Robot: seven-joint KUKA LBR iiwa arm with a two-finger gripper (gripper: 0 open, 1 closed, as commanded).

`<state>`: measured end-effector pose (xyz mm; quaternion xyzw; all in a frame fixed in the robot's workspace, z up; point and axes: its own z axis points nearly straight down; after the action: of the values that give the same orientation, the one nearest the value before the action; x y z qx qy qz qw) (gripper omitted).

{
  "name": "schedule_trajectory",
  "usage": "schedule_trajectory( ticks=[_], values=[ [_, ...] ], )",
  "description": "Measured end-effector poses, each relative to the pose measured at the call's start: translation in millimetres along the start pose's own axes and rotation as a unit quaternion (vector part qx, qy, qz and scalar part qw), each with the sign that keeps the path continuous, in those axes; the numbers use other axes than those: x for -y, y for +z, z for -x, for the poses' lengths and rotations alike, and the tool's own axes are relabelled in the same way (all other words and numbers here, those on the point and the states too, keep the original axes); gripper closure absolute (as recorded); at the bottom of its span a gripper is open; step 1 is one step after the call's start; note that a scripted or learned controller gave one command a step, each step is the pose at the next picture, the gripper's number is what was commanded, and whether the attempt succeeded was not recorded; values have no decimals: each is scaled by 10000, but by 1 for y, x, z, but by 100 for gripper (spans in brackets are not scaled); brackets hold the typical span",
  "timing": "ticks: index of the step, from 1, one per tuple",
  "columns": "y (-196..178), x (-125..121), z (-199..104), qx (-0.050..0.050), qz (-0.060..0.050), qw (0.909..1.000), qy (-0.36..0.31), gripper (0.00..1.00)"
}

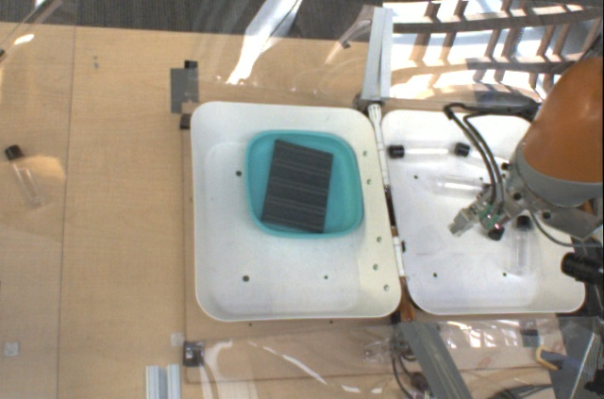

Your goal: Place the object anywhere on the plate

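Pale wooden tabletop (94, 199) carries two white bins. At frame centre, a dark ribbed rectangular block (298, 186) lies on the teal plastic plate (349, 194). At right, the gripper (486, 220) hovers; finger state unclear.

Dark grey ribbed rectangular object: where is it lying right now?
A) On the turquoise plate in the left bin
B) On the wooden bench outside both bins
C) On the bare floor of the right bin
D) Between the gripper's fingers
A. The dark grey ribbed rectangular object lies flat on the turquoise plate inside the left white bin, while the arm's gripper is over the right white bin, apart from it.
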<state>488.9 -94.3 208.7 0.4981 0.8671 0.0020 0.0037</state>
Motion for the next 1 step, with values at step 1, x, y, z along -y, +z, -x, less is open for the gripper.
schedule_trajectory(
  ticks=[1],
  values=[
    [-17,-36,-58,8,12,9792,-2029,100]
  ],
)
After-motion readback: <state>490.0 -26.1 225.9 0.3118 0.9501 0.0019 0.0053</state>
